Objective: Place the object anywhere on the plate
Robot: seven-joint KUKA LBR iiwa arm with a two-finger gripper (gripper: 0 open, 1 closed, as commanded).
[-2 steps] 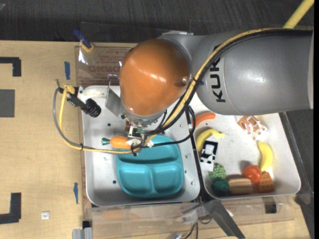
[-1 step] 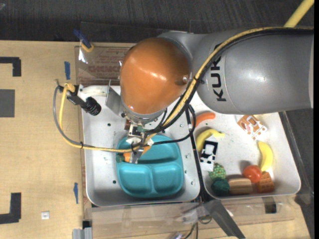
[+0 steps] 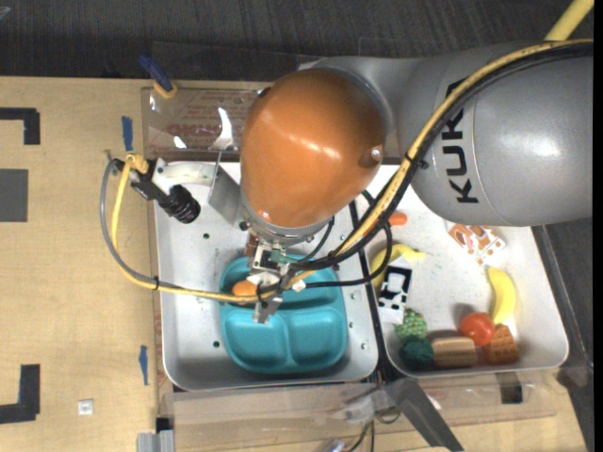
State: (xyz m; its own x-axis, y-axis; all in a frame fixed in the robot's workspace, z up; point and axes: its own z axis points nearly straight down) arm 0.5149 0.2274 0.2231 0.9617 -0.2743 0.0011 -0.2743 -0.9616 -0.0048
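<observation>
From my feed: arm [image 3: 490, 130] comes in from the right, orange band [image 3: 311, 149] sits over the left bin [image 3: 184, 347], wrist pointing straight down. Gripper [image 3: 265, 295] is low over the teal sectioned plate [image 3: 287, 332], at its upper-left compartment. Can't tell from this angle what the pincer is doing; the wrist blocks most of it. Small orange object [image 3: 244, 288] sits at the plate's upper-left edge, just beside the gripper tip, not visibly between anything. Right bin [image 3: 546, 347] holds a banana [image 3: 502, 295], a tomato [image 3: 476, 328], a brown block [image 3: 452, 350] and a green piece [image 3: 411, 326].
</observation>
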